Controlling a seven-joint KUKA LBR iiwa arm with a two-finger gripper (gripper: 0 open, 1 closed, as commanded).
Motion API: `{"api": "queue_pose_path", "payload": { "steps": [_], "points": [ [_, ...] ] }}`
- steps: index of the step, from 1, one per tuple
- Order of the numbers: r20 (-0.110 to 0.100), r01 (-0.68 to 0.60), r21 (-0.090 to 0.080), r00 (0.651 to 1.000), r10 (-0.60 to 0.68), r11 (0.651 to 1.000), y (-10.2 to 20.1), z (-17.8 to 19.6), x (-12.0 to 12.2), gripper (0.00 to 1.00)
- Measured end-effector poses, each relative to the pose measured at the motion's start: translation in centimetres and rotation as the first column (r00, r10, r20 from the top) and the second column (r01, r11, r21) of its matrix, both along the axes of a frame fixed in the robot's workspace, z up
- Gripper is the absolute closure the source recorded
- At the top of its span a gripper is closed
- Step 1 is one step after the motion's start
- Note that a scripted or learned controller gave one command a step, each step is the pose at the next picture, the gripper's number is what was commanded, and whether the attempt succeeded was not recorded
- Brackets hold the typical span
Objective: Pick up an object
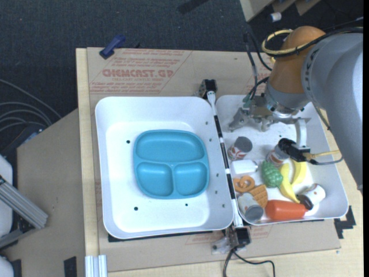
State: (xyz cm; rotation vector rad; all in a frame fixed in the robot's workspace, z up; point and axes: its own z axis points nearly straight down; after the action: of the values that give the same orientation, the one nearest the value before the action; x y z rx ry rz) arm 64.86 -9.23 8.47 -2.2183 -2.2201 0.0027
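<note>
The right bin (337,203) holds a pile of small objects. Among them are a grey round lid (243,145), a white block (244,167), a green bumpy toy (271,173), a yellow banana (295,178), an orange pretzel (245,184) and a red-orange piece (285,210). My gripper (252,123) hangs over the far end of this bin, just beyond the grey lid. Its fingers are spread open and nothing sits between them.
The left bin (109,154) holds a blue divided plate (171,163). A metal divider (222,146) runs between the two bins. At the right bin's near end lie a grey cup (252,213) and a small white-and-black object (312,195). The arm's bulk covers the bin's far right corner.
</note>
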Motion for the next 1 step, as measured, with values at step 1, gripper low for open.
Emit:
{"api": "queue_pose_path", "payload": {
  "steps": [1],
  "points": [
    [0.004, 0.0, -0.001, 1.0, 0.0, 1.0, 0.12, 0.02, 1.81, 0.0]
  ]
}}
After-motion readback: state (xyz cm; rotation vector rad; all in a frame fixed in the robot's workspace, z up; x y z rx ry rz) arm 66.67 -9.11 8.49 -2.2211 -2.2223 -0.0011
